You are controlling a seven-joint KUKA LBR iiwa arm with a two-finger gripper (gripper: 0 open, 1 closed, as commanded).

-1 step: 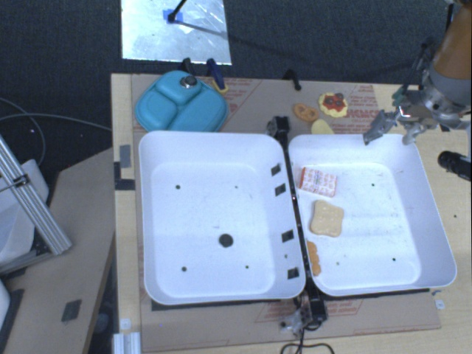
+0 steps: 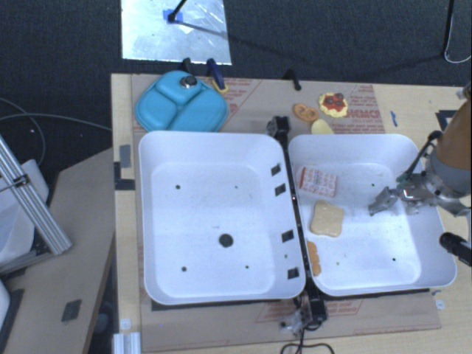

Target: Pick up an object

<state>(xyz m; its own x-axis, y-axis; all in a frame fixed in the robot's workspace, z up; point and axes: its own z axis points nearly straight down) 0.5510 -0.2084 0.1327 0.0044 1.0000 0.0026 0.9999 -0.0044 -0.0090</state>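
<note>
The two-finger metal gripper [image 2: 389, 200] is seen low over the right-hand shallow white bin [image 2: 413, 150], its fingers spread apart and clamped on nothing. A miss is judged likely, since the tan bread-shaped slice [image 2: 327, 219] and the red-printed white card [image 2: 317, 181] lie well to its left. The wrist is cut off at the frame edge.

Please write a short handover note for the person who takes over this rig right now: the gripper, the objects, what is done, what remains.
Gripper: over the right bin, right of its middle, nothing between its fingers; whether they are open or shut is unclear.
Objects in the right bin: a red-and-white packet at the upper left, a toast slice below it, a small orange piece against the left wall.
Left bin: one small dark round object.
Done: nothing picked up yet.
Left: grasp one object and lift it.
</note>
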